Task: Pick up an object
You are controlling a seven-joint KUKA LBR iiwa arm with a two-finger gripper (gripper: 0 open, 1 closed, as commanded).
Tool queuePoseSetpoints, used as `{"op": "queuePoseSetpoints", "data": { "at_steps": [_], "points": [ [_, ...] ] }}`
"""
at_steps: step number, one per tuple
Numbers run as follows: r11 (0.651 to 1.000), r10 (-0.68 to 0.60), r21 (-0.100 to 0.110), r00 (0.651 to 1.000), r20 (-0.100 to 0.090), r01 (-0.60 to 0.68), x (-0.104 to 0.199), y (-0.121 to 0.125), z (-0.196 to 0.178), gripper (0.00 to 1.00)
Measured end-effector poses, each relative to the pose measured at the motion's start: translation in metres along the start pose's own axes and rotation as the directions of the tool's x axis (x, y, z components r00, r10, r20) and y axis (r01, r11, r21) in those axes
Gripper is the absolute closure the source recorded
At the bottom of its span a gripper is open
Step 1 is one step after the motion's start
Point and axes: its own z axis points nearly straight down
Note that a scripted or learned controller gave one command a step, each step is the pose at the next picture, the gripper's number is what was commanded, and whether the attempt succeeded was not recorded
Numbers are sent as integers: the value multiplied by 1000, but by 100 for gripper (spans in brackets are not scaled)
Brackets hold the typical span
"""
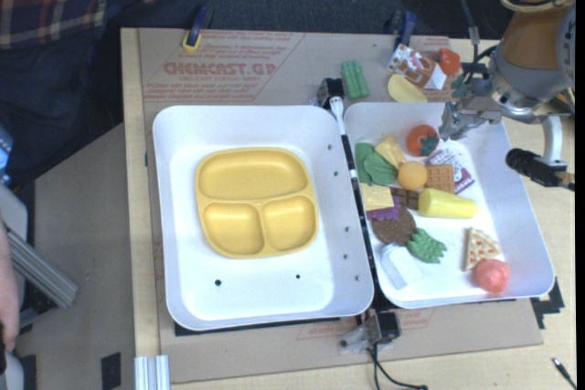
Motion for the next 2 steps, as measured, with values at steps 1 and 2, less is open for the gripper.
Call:
{"op": "queuePoseSetpoints", "data": {
  "at_steps": [1,2],
  "points": [
    [1000,0,1,1000,0,0,0,2,-54,100],
    [1000,-5,10,1000,-4,5,58,3,-49,100]
  ]
}}
